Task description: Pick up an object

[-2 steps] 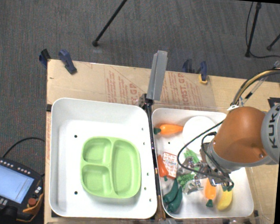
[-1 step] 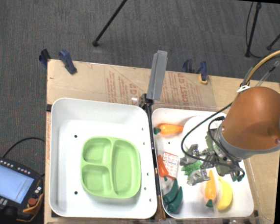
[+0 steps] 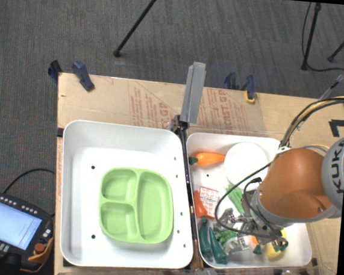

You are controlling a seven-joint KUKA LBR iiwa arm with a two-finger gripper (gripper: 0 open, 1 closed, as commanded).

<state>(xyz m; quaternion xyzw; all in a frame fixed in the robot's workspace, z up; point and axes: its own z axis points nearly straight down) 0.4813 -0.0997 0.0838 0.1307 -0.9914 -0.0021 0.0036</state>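
Low over the right bin (image 3: 304, 246), the gripper (image 3: 240, 226) hangs among cluttered toys beside the white plate (image 3: 246, 161); whether its fingers are spread or pinching cannot be told. A clean grasp likely means centring over one piece, such as the dark green one (image 3: 211, 243), before closing.

My bench (image 3: 133, 100) is topped with brown cardboard printed in red, clamped at its far edge by blue clamps (image 3: 81, 74), and two white bins sit directly on it, the left bin (image 3: 76, 155) touching the right bin (image 3: 304, 246).
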